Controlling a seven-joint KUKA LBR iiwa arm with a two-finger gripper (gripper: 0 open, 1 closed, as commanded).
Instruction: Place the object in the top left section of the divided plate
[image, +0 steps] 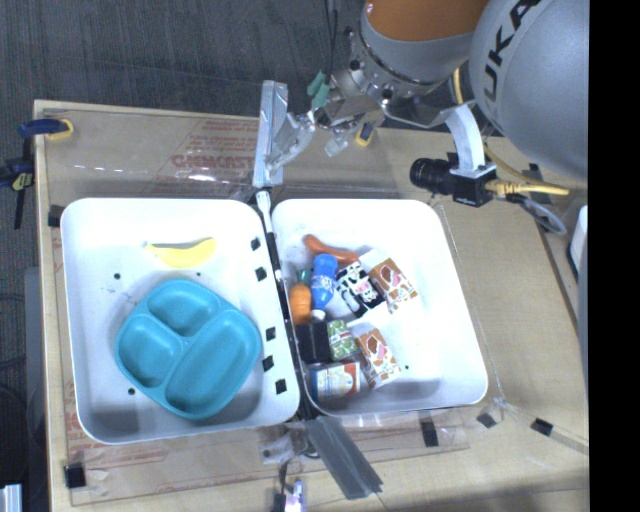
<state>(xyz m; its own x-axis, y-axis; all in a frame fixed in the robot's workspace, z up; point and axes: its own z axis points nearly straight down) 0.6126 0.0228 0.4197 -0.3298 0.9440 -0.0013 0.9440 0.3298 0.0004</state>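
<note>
The gripper (275, 140) hangs at twelve o'clock above the bin divider, its grasp impossible to tell. A banana (182, 252) lies beside the blue divided plate (190, 348), at its eleven o'clock; rolling risks missing the section.

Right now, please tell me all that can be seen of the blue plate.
The plate is light blue, looks like smooth plastic, and has rounded edges. Raised ridges split it into three sections: two smaller ones toward the far side and one larger toward the near right. It lies flat, right side up, on the floor of the left bin, turned at a slant. All three sections look bare. A banana lies just beyond it, apart from its rim.
</note>
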